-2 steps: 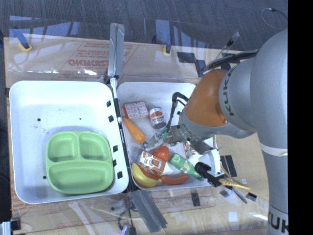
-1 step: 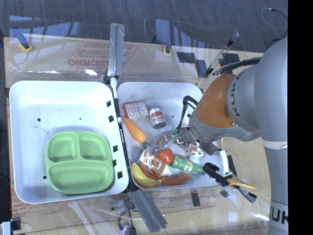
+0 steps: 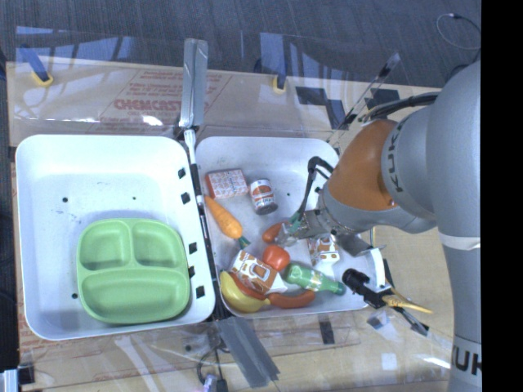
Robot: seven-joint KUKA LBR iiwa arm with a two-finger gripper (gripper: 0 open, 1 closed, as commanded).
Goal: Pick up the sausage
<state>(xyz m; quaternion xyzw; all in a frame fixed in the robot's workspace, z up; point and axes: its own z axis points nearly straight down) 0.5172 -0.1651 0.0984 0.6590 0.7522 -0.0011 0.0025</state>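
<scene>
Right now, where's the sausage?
The sausage lies in the right bin, at its front edge, below the green bottle and right of the banana.

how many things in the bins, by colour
green: 2, the divided plate and the bottle
orange: 1, the carrot
yellow: 1, the banana
red or reddish: 4, the box, can, tomato, sausage
total: 8, not counting items partly hidden

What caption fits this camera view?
Robot gripper hovers over the right bin of toy food, near the sausage; green tray sits left.
</scene>
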